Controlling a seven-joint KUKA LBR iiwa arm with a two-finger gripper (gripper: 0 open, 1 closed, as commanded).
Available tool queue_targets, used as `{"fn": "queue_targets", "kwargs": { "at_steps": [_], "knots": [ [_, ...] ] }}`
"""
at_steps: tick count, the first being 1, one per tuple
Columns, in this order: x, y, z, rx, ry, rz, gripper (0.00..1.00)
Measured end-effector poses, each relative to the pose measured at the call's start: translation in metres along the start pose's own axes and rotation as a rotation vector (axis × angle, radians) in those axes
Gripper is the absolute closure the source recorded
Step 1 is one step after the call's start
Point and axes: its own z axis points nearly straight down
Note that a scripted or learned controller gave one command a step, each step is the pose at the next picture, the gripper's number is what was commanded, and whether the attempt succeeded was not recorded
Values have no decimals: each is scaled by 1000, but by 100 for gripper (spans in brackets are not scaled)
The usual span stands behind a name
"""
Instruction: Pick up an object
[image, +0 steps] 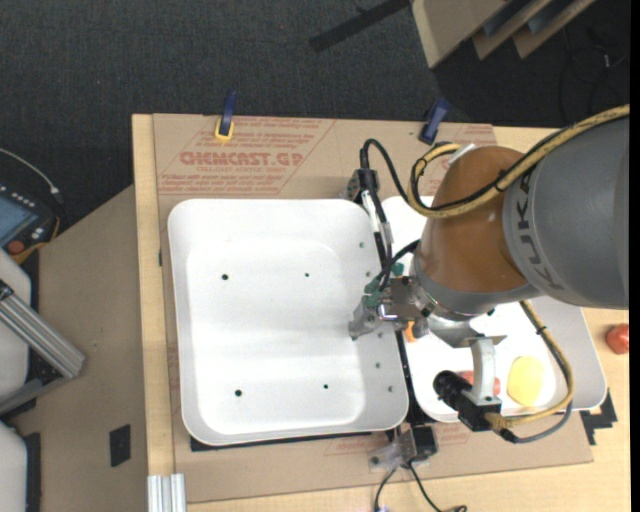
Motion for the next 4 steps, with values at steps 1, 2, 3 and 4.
{"fn": "queue_targets", "kwargs": {
  "at_steps": [1,2,3,4],
  "knots": [
    [29,1,-36,-2,2,-9,0],
    [28,1,-44,-1,2,-6,100],
    [124,21,-70,-4,3,-14,100],
    [120,21,-78,0,2,-8,100]
  ]
}}
